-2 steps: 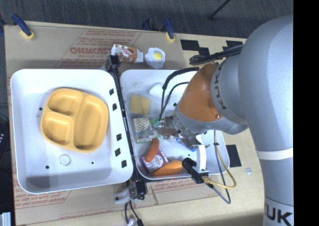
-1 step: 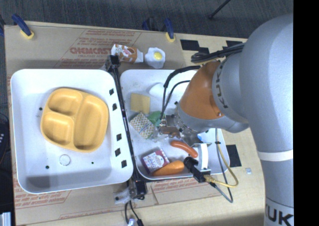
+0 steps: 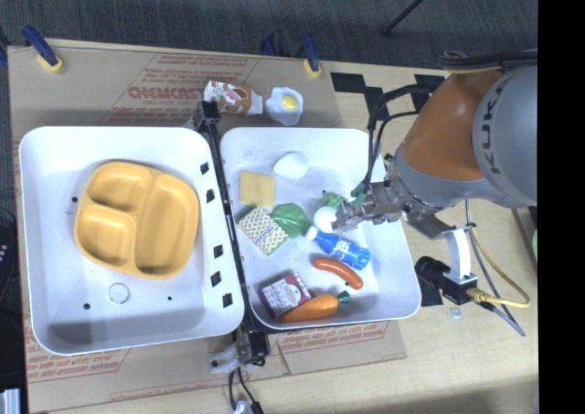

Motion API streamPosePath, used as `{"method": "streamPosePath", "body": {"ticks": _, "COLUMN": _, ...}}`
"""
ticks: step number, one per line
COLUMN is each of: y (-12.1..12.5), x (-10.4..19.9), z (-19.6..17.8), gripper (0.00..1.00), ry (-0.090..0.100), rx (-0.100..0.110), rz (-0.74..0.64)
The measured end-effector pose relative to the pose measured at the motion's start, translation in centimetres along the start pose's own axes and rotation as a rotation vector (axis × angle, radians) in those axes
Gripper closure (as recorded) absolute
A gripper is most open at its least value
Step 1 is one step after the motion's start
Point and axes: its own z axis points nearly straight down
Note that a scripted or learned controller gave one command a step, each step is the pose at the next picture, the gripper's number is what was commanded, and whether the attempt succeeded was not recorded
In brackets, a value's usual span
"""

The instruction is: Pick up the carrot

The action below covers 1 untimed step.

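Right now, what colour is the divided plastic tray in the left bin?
Yellow-orange divided plastic tray, clearest in the camera view.

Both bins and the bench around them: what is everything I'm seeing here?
divided tray: 1, yellow, left bin
carrot: 1, orange, right bin, front edge
sausage: 1, red, above the carrot
bottle: 1, blue, middle right
red packet: 1, left of carrot
cheese slice: 1, yellow, upper left
checked packet: 1, middle left
green leaf: 1, centre
egg: 1, white and yellow, bench behind bins
arm: 1, grey and orange, right
claw: 1, over right bin
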Motion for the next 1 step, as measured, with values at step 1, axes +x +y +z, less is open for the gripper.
{"method": "streamPosePath", "body": {"ticks": 1, "y": -0.01, "x": 0.02, "z": 0.03, "gripper": 0.0, "ry": 0.0, "rx": 0.001, "rz": 0.0}}
